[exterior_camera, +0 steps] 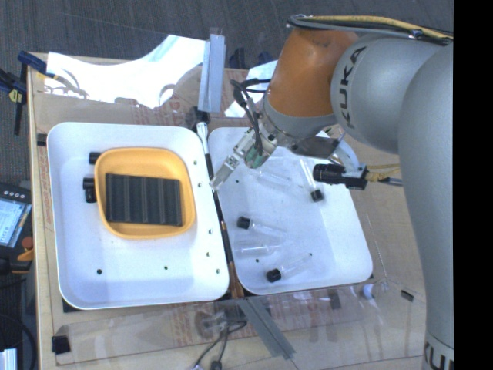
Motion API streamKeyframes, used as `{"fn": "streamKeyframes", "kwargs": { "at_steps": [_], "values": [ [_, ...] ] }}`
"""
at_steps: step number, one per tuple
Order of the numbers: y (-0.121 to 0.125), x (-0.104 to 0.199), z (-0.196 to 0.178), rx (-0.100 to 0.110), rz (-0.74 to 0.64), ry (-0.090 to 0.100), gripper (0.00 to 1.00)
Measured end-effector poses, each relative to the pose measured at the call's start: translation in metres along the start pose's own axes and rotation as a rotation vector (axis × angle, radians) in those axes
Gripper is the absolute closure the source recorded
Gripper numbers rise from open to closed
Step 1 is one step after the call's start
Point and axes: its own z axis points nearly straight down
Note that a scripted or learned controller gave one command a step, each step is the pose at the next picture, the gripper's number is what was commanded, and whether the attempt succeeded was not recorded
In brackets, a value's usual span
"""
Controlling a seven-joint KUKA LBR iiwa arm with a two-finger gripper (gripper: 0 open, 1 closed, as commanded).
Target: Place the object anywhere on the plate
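A yellow plate (143, 159) with a dark ridged middle lies in the left bin (69, 260). Clear tubes with black caps lie in the right bin (347, 245): one near the middle (245, 223), one at the front (276, 274), one toward the right (316, 196). My gripper (231, 164) hangs over the right bin's left rear part, close to the wall between the bins, pointing down and left. What it carries, if anything, is too blurred to make out.
Two small black pieces (91, 185) stick out by the plate's left edge. A grey upright bar (212, 72) stands behind the gap between the bins. A black cable plug (331, 174) hangs off the wrist over the right bin.
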Motion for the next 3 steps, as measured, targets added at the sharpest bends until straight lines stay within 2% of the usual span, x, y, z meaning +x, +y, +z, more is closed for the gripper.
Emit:
{"fn": "streamKeyframes", "kwargs": {
  "at_steps": [1, 2, 3],
  "values": [
    [0.076, 0.055, 0.017, -0.002, -0.011, -0.003, 0.00],
    [0.089, 0.092, -0.019, -0.003, -0.056, -0.003, 0.00],
    [0.103, 0.131, -0.034, -0.002, 0.029, -0.003, 0.00]
  ]
}}
